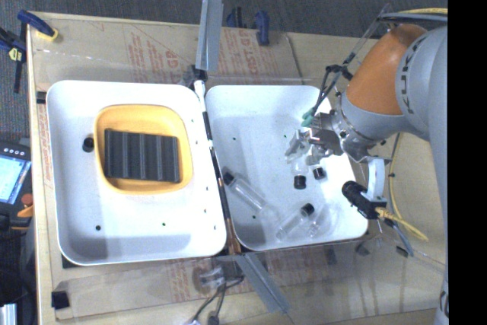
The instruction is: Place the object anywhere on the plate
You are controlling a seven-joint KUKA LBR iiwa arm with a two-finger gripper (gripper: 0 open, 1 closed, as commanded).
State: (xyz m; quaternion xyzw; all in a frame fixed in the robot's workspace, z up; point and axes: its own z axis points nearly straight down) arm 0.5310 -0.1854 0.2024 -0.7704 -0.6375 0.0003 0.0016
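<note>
Viewing progress, we see the gripper (307,147) at the right bin's (236,118) three o'clock; finger state: we cannot tell. The yellow plate (114,120) awaits an object.

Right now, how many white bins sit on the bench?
2. The left bin holds a yellow plate with a dark ridged centre; the right bin holds small clear items, with the gripper over it.

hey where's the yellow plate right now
The yellow plate sits in the left white bin in the camera view, toward its upper middle, with a dark ridged insert on it and a small black object just left.
</note>
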